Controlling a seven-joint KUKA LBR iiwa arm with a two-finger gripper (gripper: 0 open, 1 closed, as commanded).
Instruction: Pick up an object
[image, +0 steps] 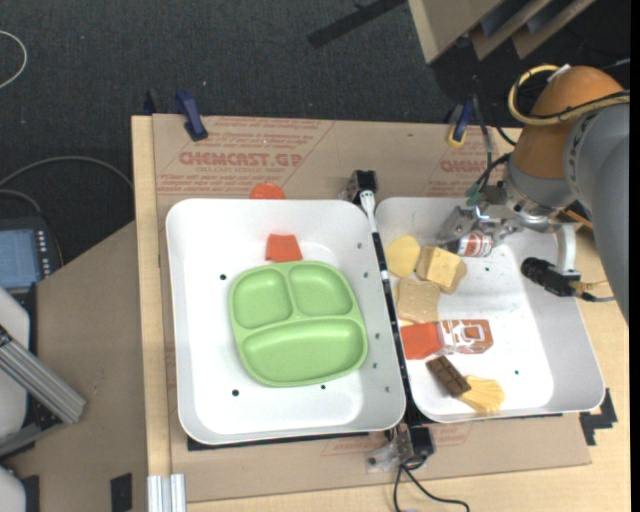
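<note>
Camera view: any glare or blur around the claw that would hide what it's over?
Camera view: lighting is even and soft, with no strong glare on the right-hand shallow white bin; the claw is slightly soft and cluttered by cables, so its fingers blend into the small red-and-white can beneath; the green divided plastic plate is sharp.

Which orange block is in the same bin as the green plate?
The smaller orange block, just above the green plate in the left bin. The other orange block lies in the right bin.
</note>
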